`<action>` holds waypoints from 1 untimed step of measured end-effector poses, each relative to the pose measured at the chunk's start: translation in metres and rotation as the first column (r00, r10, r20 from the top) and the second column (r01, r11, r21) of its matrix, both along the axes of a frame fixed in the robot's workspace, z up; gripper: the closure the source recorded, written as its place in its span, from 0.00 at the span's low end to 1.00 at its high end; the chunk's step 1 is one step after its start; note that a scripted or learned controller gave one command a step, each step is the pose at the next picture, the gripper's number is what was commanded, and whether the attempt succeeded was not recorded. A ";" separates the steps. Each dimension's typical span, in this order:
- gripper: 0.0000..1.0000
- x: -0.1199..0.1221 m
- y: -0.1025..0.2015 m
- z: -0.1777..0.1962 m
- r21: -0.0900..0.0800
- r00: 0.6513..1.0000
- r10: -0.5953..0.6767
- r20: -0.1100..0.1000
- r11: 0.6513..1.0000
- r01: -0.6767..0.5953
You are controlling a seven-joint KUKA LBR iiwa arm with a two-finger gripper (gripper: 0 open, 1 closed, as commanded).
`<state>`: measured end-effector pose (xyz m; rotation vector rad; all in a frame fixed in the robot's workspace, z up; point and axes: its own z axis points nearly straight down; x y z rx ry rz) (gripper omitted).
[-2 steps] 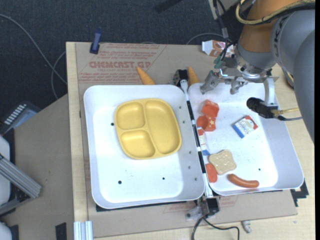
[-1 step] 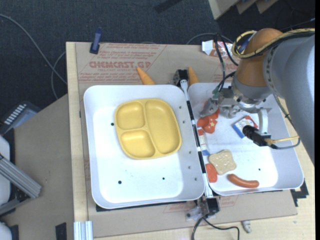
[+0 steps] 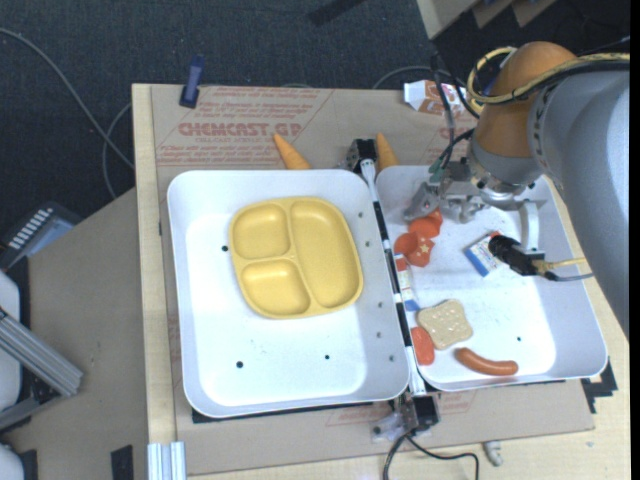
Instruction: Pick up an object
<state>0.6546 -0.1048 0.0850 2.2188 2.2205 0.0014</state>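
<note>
The gripper (image 3: 432, 204) hangs low over the far end of the right bin (image 3: 560, 363), and directly below and touching its tips sits a red toy (image 3: 418, 240), the nearest candidate for lifting. This looks like the reach-in step, with the grasp itself not yet settled; whether anything is caught between the tips cannot be told, since the metal wrist and cables blur together there. The next move likely calls for a short, straight descent onto the red toy, then a clean lift. Just to the gripper's right lies a blue packet (image 3: 481, 256); farther toward the near rim are a cracker (image 3: 445, 321) and a sausage (image 3: 487, 363). A yellow tray (image 3: 296, 256) sits well off to its left in the other bin (image 3: 200, 298).
</note>
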 end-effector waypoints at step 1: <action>0.00 -0.001 0.007 0.000 0.001 1.000 0.000 -0.003 1.000 0.000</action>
